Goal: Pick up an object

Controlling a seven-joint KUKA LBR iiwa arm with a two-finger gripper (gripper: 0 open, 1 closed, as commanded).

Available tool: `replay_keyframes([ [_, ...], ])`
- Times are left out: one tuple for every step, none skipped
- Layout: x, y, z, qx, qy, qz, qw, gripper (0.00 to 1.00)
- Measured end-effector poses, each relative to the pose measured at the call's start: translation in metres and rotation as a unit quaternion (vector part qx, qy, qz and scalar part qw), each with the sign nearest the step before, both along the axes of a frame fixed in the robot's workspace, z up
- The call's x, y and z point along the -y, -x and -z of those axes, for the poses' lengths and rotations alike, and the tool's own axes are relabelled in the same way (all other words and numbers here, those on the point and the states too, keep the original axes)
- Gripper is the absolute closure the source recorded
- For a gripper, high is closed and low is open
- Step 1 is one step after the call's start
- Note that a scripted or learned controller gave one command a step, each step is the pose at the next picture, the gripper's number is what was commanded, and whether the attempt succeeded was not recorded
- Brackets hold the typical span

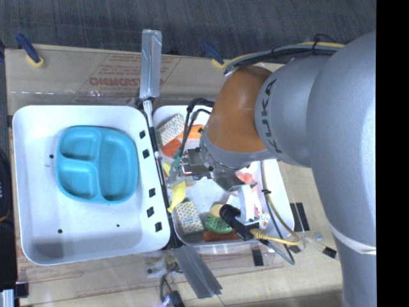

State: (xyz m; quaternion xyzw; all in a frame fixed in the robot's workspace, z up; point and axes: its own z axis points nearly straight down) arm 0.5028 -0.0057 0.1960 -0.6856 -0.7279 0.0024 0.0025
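The right bin (289,217) holds a heap of small things. A yellow banana-shaped piece (177,194) lies by its left wall. One checkered block (187,215) sits near the front and another (171,131) at the back. An orange item (174,147) lies beside the back block. A green item (215,223) and a red one (213,236) rest at the front edge. A white and red packet (250,201) lies to the right. My gripper (190,165) reaches down over the bin's middle left, mostly hidden beneath the orange wrist band. Nothing shows between its fingers.
The left bin (29,222) carries a blue divided plate (98,164) in its back half. A divider wall with black clips (152,190) separates the two bins. The grey arm covers the right bin's back and right side.
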Motion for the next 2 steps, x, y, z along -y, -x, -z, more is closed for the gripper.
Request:
replay_keyframes([
  [0.0, 0.0, -0.009, -0.001, -0.0001, -0.001, 1.0, 1.0],
  [0.005, -0.005, -0.049, 0.002, -0.0001, 0.012, 0.9999, 1.0],
])
